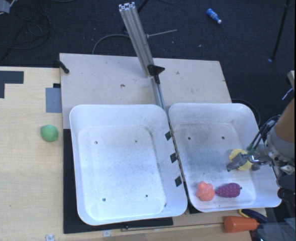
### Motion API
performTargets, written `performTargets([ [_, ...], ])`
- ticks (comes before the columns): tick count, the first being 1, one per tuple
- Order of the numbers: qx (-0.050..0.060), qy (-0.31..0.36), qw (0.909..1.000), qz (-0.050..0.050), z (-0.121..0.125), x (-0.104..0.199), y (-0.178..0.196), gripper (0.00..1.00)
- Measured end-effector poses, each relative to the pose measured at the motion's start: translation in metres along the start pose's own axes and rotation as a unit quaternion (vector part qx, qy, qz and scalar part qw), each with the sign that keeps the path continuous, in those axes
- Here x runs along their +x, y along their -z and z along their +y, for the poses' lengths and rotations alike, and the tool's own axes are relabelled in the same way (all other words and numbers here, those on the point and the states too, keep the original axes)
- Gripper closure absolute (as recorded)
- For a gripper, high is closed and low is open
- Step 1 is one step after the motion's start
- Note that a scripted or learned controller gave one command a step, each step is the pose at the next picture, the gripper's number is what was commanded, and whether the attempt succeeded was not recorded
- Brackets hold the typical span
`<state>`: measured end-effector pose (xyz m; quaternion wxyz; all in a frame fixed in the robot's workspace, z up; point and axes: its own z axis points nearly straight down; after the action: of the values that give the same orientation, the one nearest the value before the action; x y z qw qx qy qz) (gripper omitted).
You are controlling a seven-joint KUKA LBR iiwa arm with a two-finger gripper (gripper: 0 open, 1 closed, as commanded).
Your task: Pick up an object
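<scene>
The claw sits right on the yellow toy; I can't tell if it grips. Purple grapes lie toward six o'clock.

no lettering, no labels, no numbers to read anywhere here: the two white bins carry only dark speckles, the bench shows plain dark patches, and the small blue item on the floor is too small to read.
</scene>
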<state>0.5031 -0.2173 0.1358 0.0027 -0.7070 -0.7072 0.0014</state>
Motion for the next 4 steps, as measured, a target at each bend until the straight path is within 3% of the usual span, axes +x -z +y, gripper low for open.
performTargets([
  [1, -0.002, 0.000, 1.0000, -0.001, 0.000, 0.000, -0.046, 0.00],
  [2, -0.004, -0.001, 1.0000, -0.001, 0.001, -0.001, -0.033, 1.00],
  [4, -0.005, 0.000, 1.0000, -0.001, 0.001, 0.014, 0.066, 1.00],
])
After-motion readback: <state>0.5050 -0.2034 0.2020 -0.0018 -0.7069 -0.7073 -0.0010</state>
